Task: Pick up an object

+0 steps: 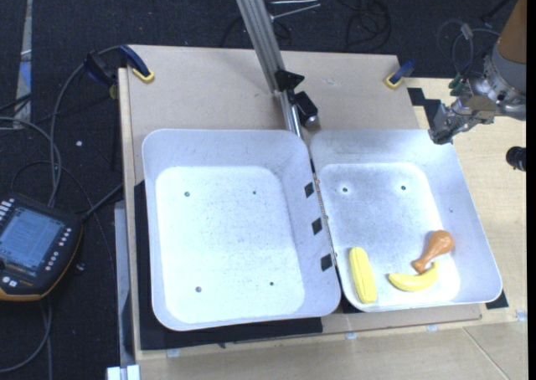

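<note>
Where bins meet: three toys point(410, 268).

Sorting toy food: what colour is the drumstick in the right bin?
Orange-brown, paler at the bone end; the drumstick shows best in the camera view.

bench point(218, 89): tan board, centre of frame | left bin point(167, 152): on it, left-centre | right bin point(456, 169): just beside, right-centre | yellow clamps point(141, 74): upper left and upper right corners
</note>
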You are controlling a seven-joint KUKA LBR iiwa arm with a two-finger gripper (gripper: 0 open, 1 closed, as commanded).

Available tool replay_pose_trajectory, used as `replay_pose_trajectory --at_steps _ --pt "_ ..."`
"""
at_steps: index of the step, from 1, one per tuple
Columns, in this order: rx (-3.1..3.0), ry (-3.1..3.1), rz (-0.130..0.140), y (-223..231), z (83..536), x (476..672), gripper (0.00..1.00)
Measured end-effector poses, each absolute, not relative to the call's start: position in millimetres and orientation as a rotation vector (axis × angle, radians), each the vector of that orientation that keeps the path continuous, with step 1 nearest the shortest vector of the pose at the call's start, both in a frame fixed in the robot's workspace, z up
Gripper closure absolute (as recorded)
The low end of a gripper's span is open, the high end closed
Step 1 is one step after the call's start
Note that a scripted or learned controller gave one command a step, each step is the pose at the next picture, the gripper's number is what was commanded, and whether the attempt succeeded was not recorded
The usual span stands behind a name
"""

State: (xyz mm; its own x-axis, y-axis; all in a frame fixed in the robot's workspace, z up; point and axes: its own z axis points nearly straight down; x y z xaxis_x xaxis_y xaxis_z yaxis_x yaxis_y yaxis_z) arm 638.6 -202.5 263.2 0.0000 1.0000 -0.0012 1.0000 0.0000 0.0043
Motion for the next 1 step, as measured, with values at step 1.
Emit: replay_pose_trajectory --at_steps 1 --pt "2.218 2.226 0.001 -153.5 249.7 630.7 1.0"
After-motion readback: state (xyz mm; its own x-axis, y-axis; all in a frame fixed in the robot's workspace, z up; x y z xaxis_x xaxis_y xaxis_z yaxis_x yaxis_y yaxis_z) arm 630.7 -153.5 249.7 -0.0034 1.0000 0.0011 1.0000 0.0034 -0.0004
